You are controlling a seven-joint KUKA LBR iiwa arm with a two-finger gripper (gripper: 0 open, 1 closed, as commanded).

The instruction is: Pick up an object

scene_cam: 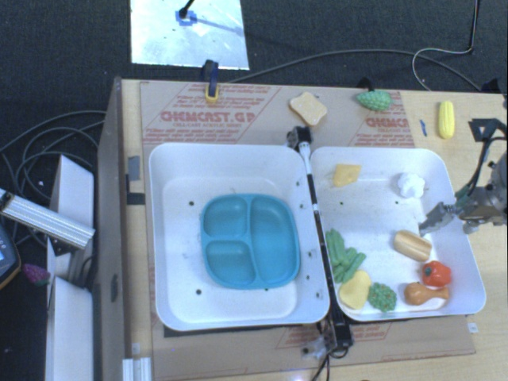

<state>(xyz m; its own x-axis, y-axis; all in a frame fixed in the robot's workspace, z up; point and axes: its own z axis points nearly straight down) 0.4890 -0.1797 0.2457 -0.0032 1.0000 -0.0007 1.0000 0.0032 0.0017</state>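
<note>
I'm mid-approach, my gripper (438, 215) just above the hot dog bun (413, 245), jaw state I cannot tell; next, descend onto it.

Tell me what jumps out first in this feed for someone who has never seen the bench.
The blue divided plate stands out, lying alone in the left bin. The right bin holds a scatter of toy food, with green beans by the divider and a red tomato near the right rim. The claw comes in from the right, just above a hot dog bun.
</note>
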